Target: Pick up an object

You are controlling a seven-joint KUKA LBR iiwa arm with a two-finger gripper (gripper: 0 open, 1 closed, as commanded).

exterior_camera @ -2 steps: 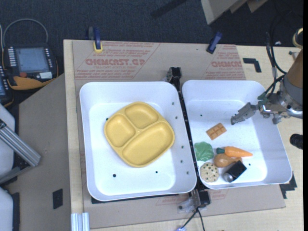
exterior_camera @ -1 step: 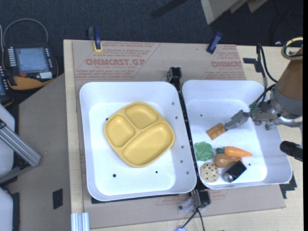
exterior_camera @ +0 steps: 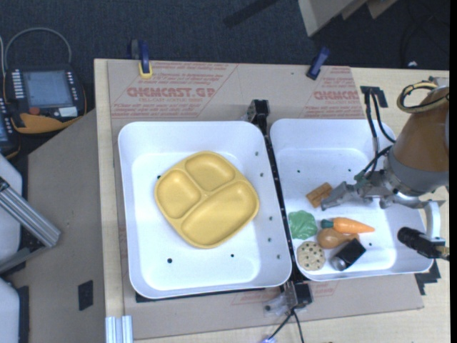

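There were two white bins side by side on the bench. The left bin (exterior_camera: 136, 191) held a yellow plate (exterior_camera: 207, 199) with three parts in it, lying flat near the middle, well away from the arm. The right bin (exterior_camera: 314, 138) held all the small toys, and they sat bunched up in its near corner, likely because they slid or were dropped there together. A green leafy toy (exterior_camera: 301, 224) lay by the wall between the bins, a round cookie (exterior_camera: 310, 255) sat just below it, and a black block (exterior_camera: 349, 254) lay next to the cookie. An orange carrot (exterior_camera: 350, 226) lay on its side, touching a brown lump (exterior_camera: 329, 238). A little tan block (exterior_camera: 319, 193) sat apart, higher up. The arm (exterior_camera: 421, 148) reached in from the right and the gripper (exterior_camera: 341, 194) was low in the right bin, just beside the tan block and just above the carrot. I could not tell if the pincer was open or closed, and nothing could be seen held in it. The tan block looked like the closest thing to grab
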